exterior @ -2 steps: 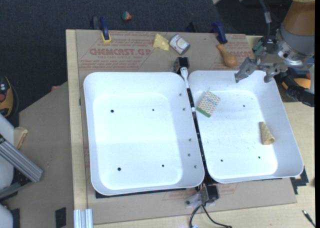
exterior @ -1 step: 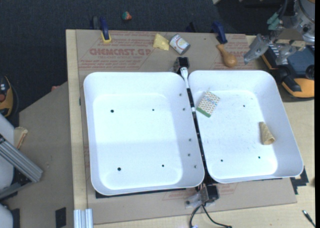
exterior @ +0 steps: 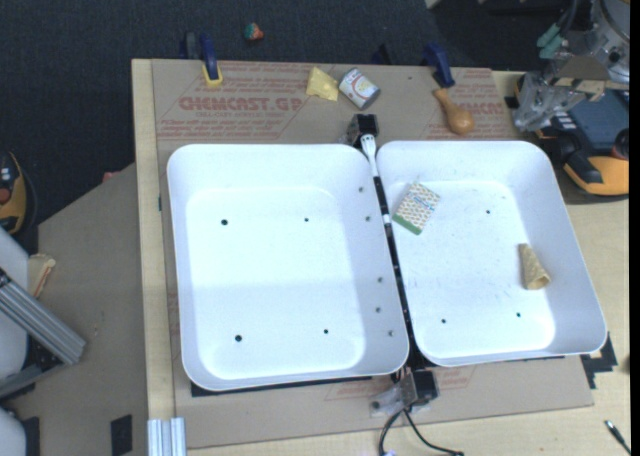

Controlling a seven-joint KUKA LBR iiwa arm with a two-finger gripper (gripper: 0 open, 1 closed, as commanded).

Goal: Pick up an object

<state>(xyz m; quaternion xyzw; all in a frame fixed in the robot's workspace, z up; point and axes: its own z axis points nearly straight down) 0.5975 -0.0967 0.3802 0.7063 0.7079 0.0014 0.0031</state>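
**Q:** Arm pose, quick?

**A:** My arm (exterior: 608,14) comes in at the far right corner of the bench and is cut off by the frame's top and right edges. My gripper (exterior: 537,104) hangs past the far right corner of the right bin (exterior: 575,274), outside its rim, over the brown board (exterior: 270,99).

**Q:** Clenched or released?

**A:** Can't tell. That end is a grey tangle of metal and cable, too small to resolve.

**Q:** Pickable things?

**A:** Two in the right bin, both well apart from my gripper. A green-and-white patterned packet (exterior: 416,208) lies flat near the bin's far left corner, just beside the left rim. A tan cone-shaped piece (exterior: 533,267) lies near the right rim, about midway along it.

**Q:** Anything else?

**A:** The left bin (exterior: 180,244) touches the right one. On the board along the far edge sit a yellow wedge (exterior: 322,84), a small box (exterior: 359,88) and a wooden pear-shaped piece (exterior: 455,114).

**Q:** Hard to read?

**A:** The packet print is too small. The bins cover part of the board's red lettering.
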